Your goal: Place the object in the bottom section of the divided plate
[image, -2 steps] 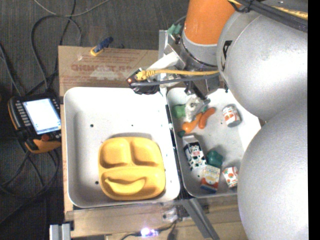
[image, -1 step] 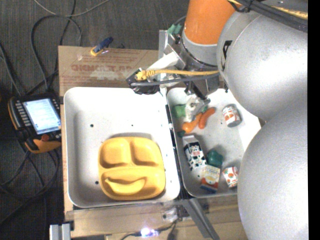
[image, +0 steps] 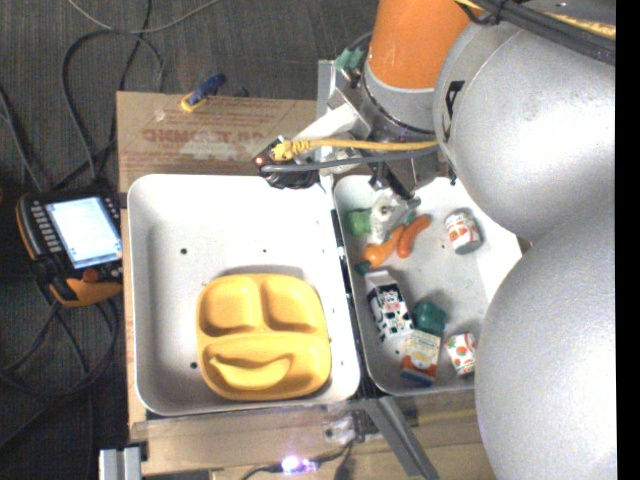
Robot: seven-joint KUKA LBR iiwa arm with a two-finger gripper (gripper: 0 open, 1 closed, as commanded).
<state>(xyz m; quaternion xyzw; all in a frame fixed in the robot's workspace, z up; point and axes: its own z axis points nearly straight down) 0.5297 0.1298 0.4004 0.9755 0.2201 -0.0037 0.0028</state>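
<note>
A yellow divided plate [image: 204, 320] lies in the left white bin [image: 160, 218], toward its front. It has two small sections at the top and one wide section [image: 252, 368] at the bottom. My gripper [image: 392, 200] hangs under the orange-banded wrist over the far end of the right bin [image: 490, 268]. It is just above an orange carrot [image: 398, 240] and a small white and green item [image: 381, 215]. The wrist and cabling hide most of the gripper. Nothing lies on the plate.
The right bin also holds a small red-and-white can [image: 461, 230], a cow-patterned carton [image: 390, 310], a green piece [image: 430, 316], a juice box [image: 421, 353] and another can [image: 460, 354]. A teach pendant [image: 78, 230] lies left of the bins, cardboard [image: 200, 138] behind them.
</note>
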